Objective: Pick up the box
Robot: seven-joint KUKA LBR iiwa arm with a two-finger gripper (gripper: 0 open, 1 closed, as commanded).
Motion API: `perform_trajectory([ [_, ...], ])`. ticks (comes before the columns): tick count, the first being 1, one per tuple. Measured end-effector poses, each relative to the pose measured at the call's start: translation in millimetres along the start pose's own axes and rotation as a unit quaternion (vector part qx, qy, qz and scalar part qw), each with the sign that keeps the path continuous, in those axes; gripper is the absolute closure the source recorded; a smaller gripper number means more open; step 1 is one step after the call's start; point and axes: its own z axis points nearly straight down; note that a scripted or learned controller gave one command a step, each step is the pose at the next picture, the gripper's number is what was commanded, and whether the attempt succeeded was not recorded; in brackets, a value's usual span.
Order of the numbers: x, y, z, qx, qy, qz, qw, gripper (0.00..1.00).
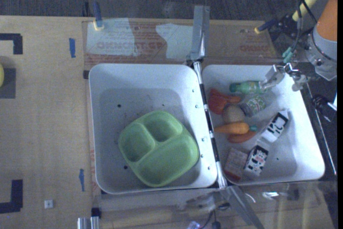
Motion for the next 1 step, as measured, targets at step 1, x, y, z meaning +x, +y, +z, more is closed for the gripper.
perform_trajectory([
  [1, 11.2, 12.0, 147.3, 0.000, 0.000, -0.059, 0.9982, 0.00],
])
